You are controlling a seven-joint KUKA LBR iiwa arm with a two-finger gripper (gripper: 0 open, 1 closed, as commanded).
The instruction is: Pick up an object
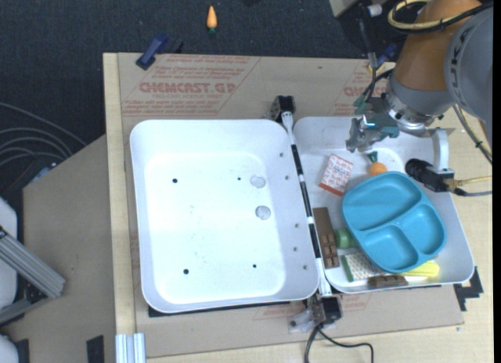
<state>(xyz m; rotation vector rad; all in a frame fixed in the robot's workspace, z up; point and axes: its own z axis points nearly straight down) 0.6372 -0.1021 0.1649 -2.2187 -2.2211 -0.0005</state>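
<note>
Grey gripper [365,136] above right bin [313,131], near red-white packet [337,174]

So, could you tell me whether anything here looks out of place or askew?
Yes: a small orange object and a blue object lie outside the bins, on the dark floor and board edge. In the right bin, the blue divided tray sits tilted atop other items.

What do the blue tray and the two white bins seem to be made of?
The blue tray looks like moulded plastic: even colour, rounded compartment walls, a soft sheen. The white bins, left bin and right bin, also look like thin formed plastic, smooth and semi-glossy, with rounded corners and rolled rims. It could be another coated material; the view cannot settle that.
</note>
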